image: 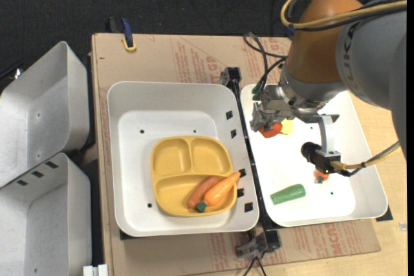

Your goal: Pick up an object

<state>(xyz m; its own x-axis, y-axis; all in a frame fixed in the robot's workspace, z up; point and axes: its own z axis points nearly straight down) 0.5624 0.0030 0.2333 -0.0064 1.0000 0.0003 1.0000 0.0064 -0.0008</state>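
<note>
My gripper (267,119) hangs low over the far left part of the right bin (362,203). Directly under it lies a red-orange object (272,130) with a yellow piece (286,128) beside it; the gripper body hides most of both. A green cylinder (287,194) lies near the right bin's front edge. In the left bin (129,139) a yellow divided plate (171,158) carries an orange carrot (221,189) and a reddish-brown sausage-like piece (200,189) in its front compartment.
A black fixture on the arm with a small orange part (321,172) sits over the middle of the right bin. Cables (259,55) run behind the bins. Two white tubs (39,139) stand at the left of the bench.
</note>
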